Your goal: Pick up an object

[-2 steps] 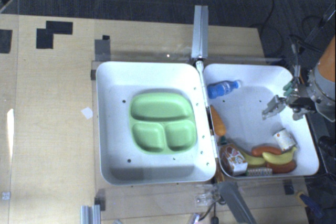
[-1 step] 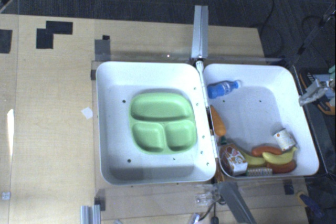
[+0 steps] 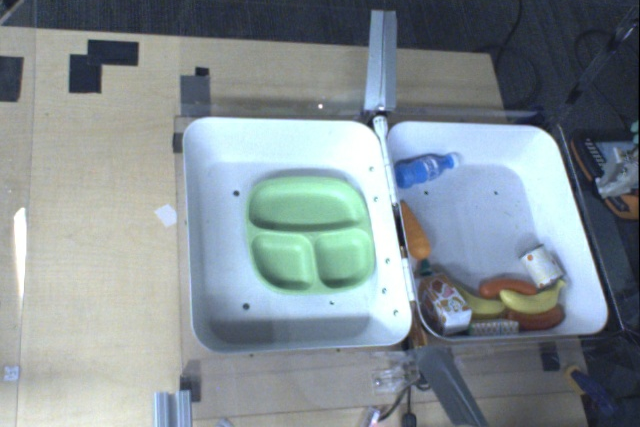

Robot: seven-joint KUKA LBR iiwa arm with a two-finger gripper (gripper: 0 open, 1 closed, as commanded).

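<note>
A green three-compartment tray (image 3: 308, 233) lies in the middle of the left bin (image 3: 215, 215). The right bin (image 3: 560, 175) holds a blue bottle (image 3: 424, 169) lying near its back left corner. An orange carrot-like piece (image 3: 415, 237) lies along that bin's left wall. At the front of the right bin sit a small printed packet (image 3: 446, 303), a yellow banana (image 3: 528, 296), red sausage-like pieces (image 3: 535, 319) and a small white can (image 3: 542, 265).
A metal post (image 3: 381, 63) stands behind the join of the two bins. The wooden bench (image 3: 90, 215) stretches to the left with black marks at its back. Cables lie on the dark floor behind, and some equipment (image 3: 615, 170) stands at the right.
</note>
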